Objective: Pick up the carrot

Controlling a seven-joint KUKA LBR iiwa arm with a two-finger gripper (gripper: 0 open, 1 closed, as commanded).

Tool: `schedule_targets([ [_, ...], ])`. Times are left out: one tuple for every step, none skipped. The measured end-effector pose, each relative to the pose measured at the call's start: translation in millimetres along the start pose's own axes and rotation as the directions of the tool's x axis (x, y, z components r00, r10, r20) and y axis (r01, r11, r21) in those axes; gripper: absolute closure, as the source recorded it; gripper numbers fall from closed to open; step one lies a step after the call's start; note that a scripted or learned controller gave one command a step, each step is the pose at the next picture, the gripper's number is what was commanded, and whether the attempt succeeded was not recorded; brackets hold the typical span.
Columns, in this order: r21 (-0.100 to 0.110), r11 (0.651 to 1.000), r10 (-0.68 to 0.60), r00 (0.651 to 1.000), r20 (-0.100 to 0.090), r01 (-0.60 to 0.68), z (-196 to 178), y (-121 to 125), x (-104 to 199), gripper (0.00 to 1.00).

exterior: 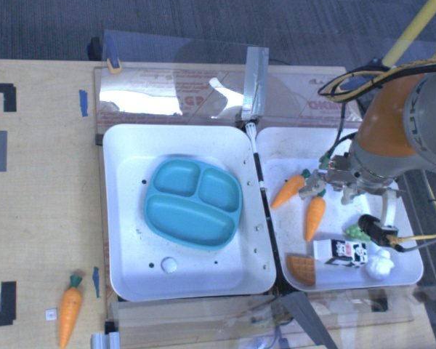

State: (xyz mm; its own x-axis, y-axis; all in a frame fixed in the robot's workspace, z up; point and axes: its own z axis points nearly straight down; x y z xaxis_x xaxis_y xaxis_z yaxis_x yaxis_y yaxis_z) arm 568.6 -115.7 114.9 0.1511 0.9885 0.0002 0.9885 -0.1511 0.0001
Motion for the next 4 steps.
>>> schedule_targets([
  [-0.003,1.000,0.002,1.000,0.000,-0.002,-10,1,0,1.00],
  [-0.001,1.000,0.002,1.000,0.000,-0.002,-10,0,0,0.00],
  [-0.004,0.999,0.048,0.999,-0.005,-0.048,-72,-30,118,0.00],
  [-0.002,0.932,-0.363,0.932,0.003,0.363,-70,-7,52,0.00],
])
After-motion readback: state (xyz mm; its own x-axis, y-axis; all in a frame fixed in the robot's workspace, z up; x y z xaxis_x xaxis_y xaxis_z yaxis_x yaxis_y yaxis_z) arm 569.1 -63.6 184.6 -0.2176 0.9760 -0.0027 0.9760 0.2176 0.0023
